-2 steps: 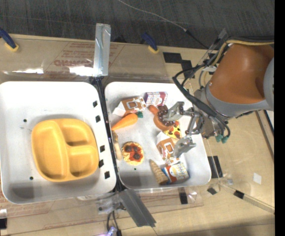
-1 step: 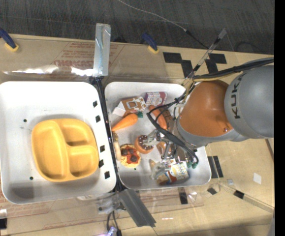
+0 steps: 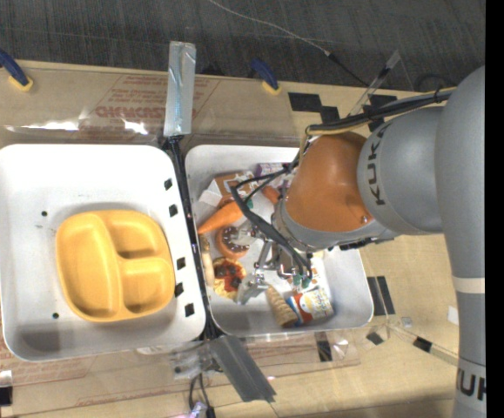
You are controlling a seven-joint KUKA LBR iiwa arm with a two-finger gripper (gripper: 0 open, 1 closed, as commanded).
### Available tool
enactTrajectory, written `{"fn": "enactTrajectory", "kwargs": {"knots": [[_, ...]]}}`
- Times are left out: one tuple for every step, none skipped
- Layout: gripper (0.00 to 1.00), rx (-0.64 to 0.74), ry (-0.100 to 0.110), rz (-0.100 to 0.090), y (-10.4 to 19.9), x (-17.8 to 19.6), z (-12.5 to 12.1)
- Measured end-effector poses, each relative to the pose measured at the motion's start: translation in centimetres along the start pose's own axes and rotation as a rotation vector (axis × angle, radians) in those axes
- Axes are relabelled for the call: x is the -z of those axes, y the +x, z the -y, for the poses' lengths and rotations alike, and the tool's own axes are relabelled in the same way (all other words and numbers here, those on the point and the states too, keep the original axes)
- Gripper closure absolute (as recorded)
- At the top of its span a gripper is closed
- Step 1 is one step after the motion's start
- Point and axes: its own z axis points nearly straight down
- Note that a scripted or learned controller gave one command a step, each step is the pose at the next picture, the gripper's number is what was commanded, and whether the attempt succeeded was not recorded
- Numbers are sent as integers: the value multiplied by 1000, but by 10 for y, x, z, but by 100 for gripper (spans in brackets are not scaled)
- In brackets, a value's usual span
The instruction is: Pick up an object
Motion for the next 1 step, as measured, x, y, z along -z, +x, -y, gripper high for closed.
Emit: {"fn": "enactTrajectory", "kwargs": {"knots": [[0, -38, 1, -21, -86, 24, 3]]}}
